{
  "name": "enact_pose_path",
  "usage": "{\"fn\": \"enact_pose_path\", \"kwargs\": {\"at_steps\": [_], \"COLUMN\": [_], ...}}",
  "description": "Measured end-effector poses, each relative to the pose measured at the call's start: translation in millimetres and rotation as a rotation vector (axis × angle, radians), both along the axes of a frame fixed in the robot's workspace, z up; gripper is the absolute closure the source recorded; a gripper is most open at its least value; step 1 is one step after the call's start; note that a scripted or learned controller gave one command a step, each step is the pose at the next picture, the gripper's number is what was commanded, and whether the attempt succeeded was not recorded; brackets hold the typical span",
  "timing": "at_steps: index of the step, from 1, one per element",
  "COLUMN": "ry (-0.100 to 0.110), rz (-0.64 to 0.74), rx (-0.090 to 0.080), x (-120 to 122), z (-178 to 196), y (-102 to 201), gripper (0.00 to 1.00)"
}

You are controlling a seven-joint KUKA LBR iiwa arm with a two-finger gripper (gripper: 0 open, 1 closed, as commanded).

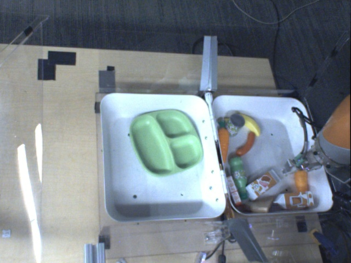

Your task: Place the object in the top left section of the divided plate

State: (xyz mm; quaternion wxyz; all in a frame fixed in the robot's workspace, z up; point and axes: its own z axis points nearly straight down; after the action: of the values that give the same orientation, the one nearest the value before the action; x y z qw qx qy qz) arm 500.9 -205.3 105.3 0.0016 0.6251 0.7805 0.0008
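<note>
The green divided plate (165, 141) lies in the left bin (118, 196), with nothing in any of its three sections. My gripper (300, 164) is low at the right side of the right bin (274, 111), just above a small orange bottle (300, 181). The view is too small to tell whether anything is held. The arm's orange band (339, 126) shows at the right edge. A yellow banana (252, 125), an orange carrot (224, 143), a red sausage-like piece (247, 144) and a green bottle (237, 171) lie in the right bin's left half.
A white and red carton (262, 184), a white and orange box (299, 201) and a brown item (262, 205) crowd the right bin's front. A grey round object (236, 119) sits by the banana. A metal post (209, 64) stands behind the wall between the bins.
</note>
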Motion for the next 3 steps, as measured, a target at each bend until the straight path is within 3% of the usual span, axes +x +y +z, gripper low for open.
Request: {"fn": "enact_pose_path", "kwargs": {"at_steps": [1,2,3], "ry": [-0.005,0.000,-0.002], "rz": [0.049,0.024,0.114], "rx": [-0.003,-0.001,-0.001], "x": [78.4,19.9,-7.5], "z": [58.3,15.8,50.6], "y": [0.5,-0.1,-0.5], "gripper": [1.00,1.00,1.00]}}
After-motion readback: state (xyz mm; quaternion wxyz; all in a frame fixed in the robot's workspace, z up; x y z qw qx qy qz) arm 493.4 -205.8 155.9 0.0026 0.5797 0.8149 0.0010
